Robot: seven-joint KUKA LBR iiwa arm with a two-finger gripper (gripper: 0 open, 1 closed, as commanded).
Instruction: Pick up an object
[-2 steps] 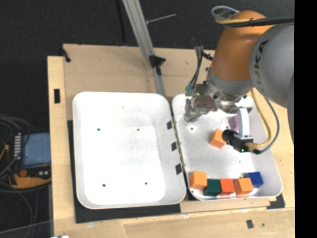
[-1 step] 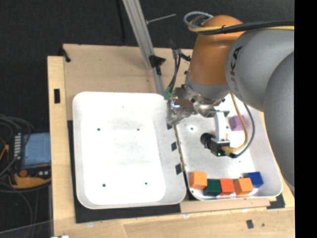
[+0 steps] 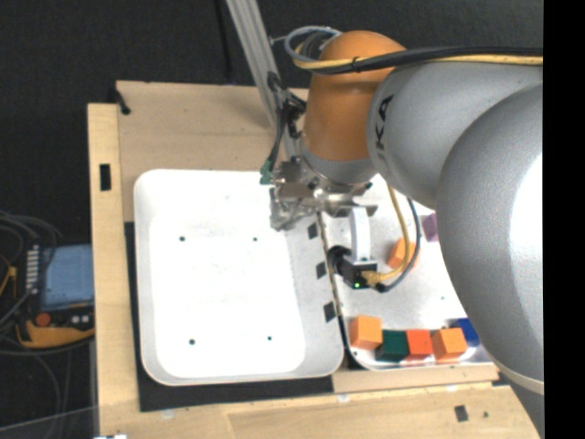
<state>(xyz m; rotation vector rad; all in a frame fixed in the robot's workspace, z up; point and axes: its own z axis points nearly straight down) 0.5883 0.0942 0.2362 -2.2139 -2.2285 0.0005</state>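
Hanging over the far end of the edge where the bins meet, the gripper (image 3: 294,204) hides its opening; I cannot tell its state. Blocks (image 3: 420,341) line the right bin's (image 3: 434,286) near edge. The left bin (image 3: 219,273) spreads wide leftward.

bench (image 3: 183,126) reads as pale wood board, matt and dry. the left bin (image 3: 219,282) is smooth white plastic with a soft sheen. the arm (image 3: 475,154) has a grey shell, glossy, catching the light, and its orange band (image 3: 343,80) is just as shiny. an orange block (image 3: 367,330) and a green block (image 3: 395,344) look matt and smooth-faced.
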